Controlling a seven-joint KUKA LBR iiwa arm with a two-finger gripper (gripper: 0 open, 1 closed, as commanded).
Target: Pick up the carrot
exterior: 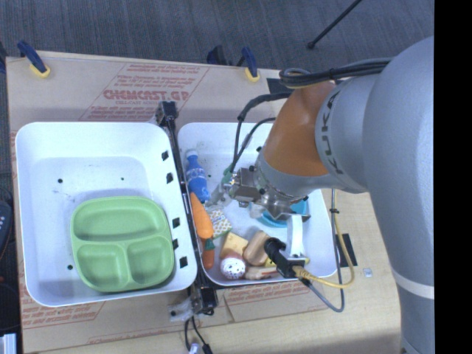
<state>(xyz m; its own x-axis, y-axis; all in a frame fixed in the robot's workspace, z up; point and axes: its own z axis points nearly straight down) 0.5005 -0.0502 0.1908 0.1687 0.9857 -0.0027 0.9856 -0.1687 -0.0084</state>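
Observation:
The orange carrot (201, 218) lies lengthwise along the left wall of the right bin (318, 251), its lower tip near a small reddish piece. My gripper (237, 190) hangs over the middle of that bin, just right of and slightly above the carrot, beneath the orange wrist band. The metal hardware and the arm's bulk hide the fingertips. Nothing shows between them.
A blue water bottle (195, 172) lies above the carrot. Below sit a yellow cheese block (234, 244), a white ball with dots (234, 268), a tan bread piece (256, 248) and a checkered item (219, 217). A green divided plate (122, 242) rests in the left bin (44, 146).

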